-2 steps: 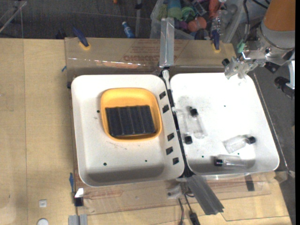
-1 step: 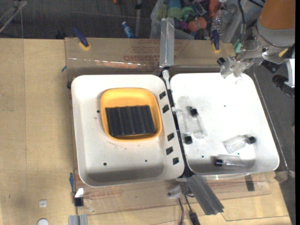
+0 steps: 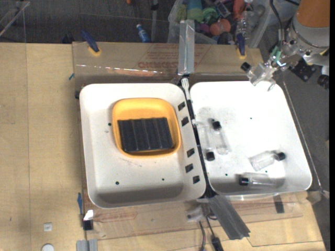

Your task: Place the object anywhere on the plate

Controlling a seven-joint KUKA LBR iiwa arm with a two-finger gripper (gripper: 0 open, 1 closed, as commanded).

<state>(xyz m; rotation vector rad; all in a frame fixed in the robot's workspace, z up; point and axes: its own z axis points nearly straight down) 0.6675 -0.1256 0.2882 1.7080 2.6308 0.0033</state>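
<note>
Nearest the camera: clear vial (image 3: 260, 181) with black cap, lying flat along the near edge of the right bin (image 3: 293, 119). That's 1 of 4 clear black-capped vials in that bin. Second vial (image 3: 266, 159) sits just behind it, tilted, cap toward the right. Third vial (image 3: 218, 135) lies mid-left of the bin, cap at the far end. Fourth (image 3: 204, 143) is beside it, close to the divider, cap at its near end (hard to see its outline, clear on white). All four lie on the bin floor, apart from the pincer.

Plate (image 3: 145, 106): one, yellow-orange, rounded square, in the left bin (image 3: 99, 171), slightly toward the far side. One dark ribbed rectangular insert (image 3: 145, 135) lies on it, covering most of the near half.

Two white bins side by side, touching at the centre seam, on the tabletop (image 3: 36, 140).

Pincer (image 3: 260, 73) hovers over the right bin's far edge, arm coming in from upper right. It looks to be pinching something pale and clear, but it's blurred, so can't tell what it is, nor the finger state.
</note>
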